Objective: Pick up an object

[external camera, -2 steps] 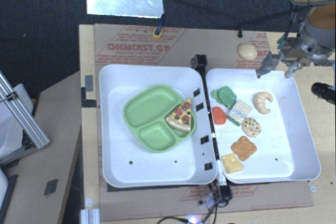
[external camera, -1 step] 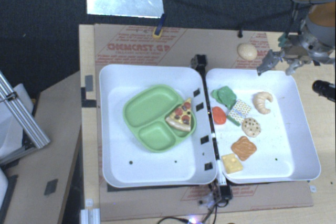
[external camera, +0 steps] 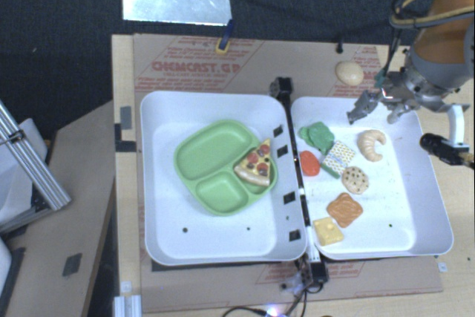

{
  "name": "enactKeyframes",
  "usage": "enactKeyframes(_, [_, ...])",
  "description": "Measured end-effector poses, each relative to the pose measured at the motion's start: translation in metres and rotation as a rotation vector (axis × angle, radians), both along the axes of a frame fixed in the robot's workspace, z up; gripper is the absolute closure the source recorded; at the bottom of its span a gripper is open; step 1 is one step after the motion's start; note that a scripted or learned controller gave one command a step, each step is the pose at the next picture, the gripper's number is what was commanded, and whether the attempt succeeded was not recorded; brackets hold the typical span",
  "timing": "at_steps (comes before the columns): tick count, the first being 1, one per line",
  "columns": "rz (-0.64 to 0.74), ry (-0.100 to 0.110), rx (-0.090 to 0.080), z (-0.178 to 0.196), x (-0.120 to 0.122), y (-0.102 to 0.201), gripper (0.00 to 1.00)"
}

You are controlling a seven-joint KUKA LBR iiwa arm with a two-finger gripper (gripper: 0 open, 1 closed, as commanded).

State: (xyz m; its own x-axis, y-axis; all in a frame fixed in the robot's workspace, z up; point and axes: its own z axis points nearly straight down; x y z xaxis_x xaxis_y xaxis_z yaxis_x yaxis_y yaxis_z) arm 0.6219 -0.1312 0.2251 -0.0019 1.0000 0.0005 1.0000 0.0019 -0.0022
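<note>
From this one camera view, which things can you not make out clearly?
- Gripper: small and partly blurred in the camera view, above the right bin's far edge; whether it is open or shut cannot be told.
- Arm: cut off by the right edge of the view.
- Patterned square item: too small to identify.
- Green item: shape unclear, possibly a leafy toy.
</note>
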Motion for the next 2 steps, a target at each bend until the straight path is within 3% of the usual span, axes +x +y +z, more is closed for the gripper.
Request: enactKeyframes(2, [-0.001,-0.001,-0.001,-0.109,0.005,0.002,0.0])
